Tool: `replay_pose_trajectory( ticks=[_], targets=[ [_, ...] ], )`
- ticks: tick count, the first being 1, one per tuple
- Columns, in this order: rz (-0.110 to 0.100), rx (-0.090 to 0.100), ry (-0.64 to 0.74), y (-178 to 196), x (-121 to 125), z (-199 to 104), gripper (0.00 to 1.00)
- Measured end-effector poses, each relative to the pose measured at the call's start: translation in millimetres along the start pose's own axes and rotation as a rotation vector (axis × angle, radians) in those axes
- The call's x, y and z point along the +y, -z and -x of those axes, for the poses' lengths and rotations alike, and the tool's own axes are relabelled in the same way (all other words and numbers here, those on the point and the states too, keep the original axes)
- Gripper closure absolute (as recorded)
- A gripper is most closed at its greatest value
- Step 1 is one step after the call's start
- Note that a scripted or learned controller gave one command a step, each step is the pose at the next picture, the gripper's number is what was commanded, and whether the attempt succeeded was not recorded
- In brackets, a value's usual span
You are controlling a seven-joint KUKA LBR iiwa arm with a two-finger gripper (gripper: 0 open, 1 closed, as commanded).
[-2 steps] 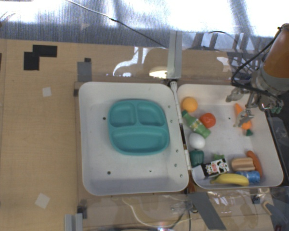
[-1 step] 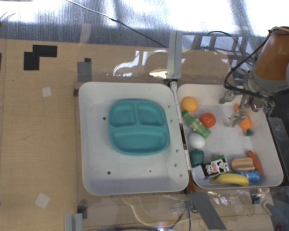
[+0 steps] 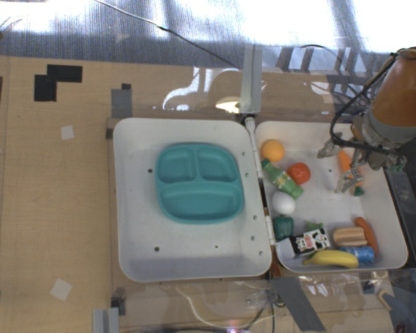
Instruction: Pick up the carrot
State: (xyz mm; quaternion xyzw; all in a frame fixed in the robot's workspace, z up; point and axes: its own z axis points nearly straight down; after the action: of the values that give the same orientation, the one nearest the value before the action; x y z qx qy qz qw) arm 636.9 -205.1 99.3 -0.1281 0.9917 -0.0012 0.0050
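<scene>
The carrot (image 3: 344,160) lies in the right bin (image 3: 395,255) near its far right side. It is a short orange piece, with a green top (image 3: 358,189) pointing toward the front. My gripper (image 3: 352,165) hangs directly over the carrot under the grey wrist and the orange band (image 3: 410,82), and partly covers it. The view does not show whether the carrot is held.
In the right bin are an orange (image 3: 272,150), a green bottle (image 3: 282,179), a tomato (image 3: 299,173), an egg (image 3: 283,203), a milk carton (image 3: 310,241), a banana (image 3: 331,258), a bun (image 3: 349,236) and a sausage (image 3: 366,233). The left bin (image 3: 135,255) holds a teal divided plate (image 3: 199,182).
</scene>
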Motion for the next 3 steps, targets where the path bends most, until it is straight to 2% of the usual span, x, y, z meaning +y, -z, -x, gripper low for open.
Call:
replay_pose_trajectory(
  ticks=[1, 2, 3],
  targets=[
    [-0.005, -0.012, 0.006, 15, 0, 4, 1.0],
    [-0.005, -0.011, 0.006, 14, 1, 4, 0.0],
    [-0.006, -0.006, 0.207, -6, -10, 34, 0.0]
  ],
)
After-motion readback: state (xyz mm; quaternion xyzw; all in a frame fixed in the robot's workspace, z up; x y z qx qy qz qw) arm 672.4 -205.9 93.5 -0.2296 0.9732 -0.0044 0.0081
